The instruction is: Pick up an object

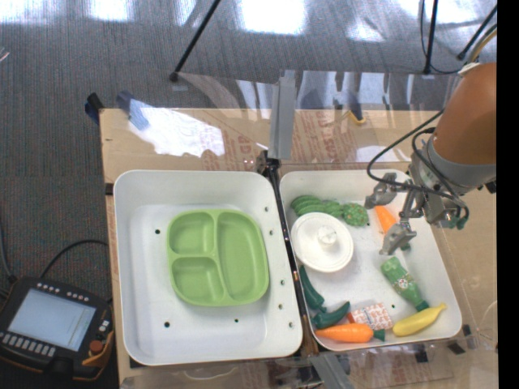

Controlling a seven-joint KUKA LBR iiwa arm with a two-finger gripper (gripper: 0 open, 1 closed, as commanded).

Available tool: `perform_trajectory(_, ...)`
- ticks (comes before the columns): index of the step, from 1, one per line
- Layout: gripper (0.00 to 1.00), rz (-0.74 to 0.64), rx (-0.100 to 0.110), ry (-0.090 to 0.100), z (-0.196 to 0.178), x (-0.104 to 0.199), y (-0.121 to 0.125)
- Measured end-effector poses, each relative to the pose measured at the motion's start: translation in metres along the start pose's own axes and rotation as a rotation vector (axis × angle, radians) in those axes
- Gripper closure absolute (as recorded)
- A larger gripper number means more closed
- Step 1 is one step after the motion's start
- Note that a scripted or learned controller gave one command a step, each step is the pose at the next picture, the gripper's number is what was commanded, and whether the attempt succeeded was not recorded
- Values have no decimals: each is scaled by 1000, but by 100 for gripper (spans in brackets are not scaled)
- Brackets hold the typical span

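Over the right bin [451,294], the pincer [388,217] hangs spread above bare floor beside the carrot [385,216].

From my console, the arm [474,120] is cut off by the frame's right side, so I see just its orange band and wrist. The gripper [397,235] hangs over the right bin [450,286], its body hiding part of the small orange piece [384,216]; finger spacing is too small for me to judge. The dark green items [318,305] by the bin's left wall overlap, so their shapes are unclear. The patterned packet [374,314] carries print too fine to read. The pendant [49,327] is clipped at lower left.
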State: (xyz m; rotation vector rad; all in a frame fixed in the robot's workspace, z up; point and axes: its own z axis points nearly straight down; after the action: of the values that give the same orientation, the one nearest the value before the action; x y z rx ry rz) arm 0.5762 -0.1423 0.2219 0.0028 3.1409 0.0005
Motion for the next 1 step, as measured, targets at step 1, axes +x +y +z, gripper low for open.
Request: perform_trajectory(1, 0, -9, -3, 4, 120, -57, -26)
